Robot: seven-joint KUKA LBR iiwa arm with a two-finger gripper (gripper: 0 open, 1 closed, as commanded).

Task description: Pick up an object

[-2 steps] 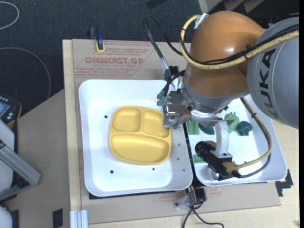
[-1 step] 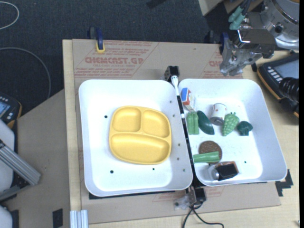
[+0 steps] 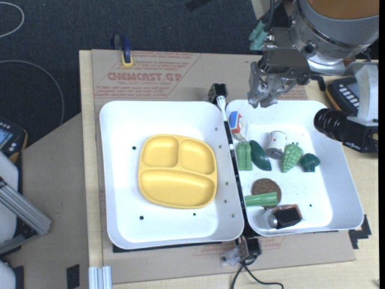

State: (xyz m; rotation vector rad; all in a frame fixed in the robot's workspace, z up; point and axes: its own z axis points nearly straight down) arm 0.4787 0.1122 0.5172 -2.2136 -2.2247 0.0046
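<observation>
Above the far edge of the right-hand shallow white bin [image 3: 348, 192] hangs my gripper [image 3: 263, 99], grey metal under the wrist with its orange band. Whether my fingers are apart or together I cannot tell from this angle; nothing shows between them.

Below me, inside that right bin, lies the clutter. Nearest to me, close to the wall shared with the other bin, is a small white carton with red and blue print [image 3: 236, 124]. Past it, toward the near side, a ridged green plastic piece [image 3: 243, 156] lies beside a dark green pepper-shaped toy [image 3: 260, 155]. Around the bin's middle stands a small white cup with a red mark [image 3: 276, 142], just beside a light green bunch of toy grapes [image 3: 291, 156], and a dark green broccoli-like toy [image 3: 310, 161] sits next to the grapes. Nearer the front lie a round brown cookie-like disc [image 3: 263, 186], a green cylinder [image 3: 261, 198] touching it, and a dark boxy object with a shiny end [image 3: 284, 216].

Over in the left-hand shallow white bin [image 3: 117, 161] rests a yellow plastic tray with three compartments [image 3: 177, 170].
</observation>
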